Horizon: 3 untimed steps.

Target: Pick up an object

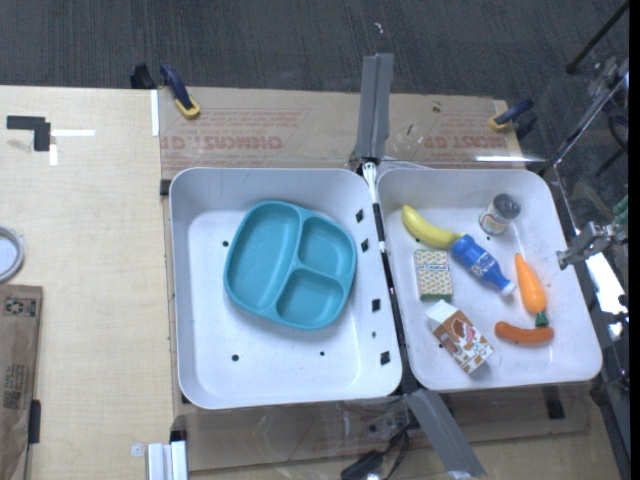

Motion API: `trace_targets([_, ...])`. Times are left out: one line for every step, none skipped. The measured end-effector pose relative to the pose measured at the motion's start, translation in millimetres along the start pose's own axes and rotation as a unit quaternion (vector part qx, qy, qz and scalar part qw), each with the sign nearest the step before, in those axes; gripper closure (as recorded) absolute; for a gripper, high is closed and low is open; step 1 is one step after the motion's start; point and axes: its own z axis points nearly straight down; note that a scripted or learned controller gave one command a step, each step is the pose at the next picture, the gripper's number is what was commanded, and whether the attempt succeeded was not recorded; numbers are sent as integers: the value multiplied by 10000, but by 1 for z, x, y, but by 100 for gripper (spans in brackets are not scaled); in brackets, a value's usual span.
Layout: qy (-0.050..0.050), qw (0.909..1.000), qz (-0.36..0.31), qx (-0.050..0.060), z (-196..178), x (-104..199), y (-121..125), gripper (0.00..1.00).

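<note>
You'll find the pickable pieces in the right bin (560, 368): a curved yellow banana (428, 227), glossy blue bottle (480, 262), tapered carrot (530, 284), boxy carton (461, 339); the gripper's position and state, you cannot tell

Banana (429, 227), blue bottle (481, 262), carrot (530, 284) — loose in right bin (575, 366)

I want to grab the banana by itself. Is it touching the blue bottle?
Touching, it seems. In the camera view, the banana's lower right tip meets the blue bottle's upper end, with no white bin floor showing between them.
</note>
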Motion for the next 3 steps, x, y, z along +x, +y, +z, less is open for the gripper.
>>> trace_targets([4,9999,-131,-7,187,19,-15,0])
trace_targets([2,9999,-113,-6,178,18,-15,100])
trace_targets([-5,9999,-116,-16,75,55,9,100])
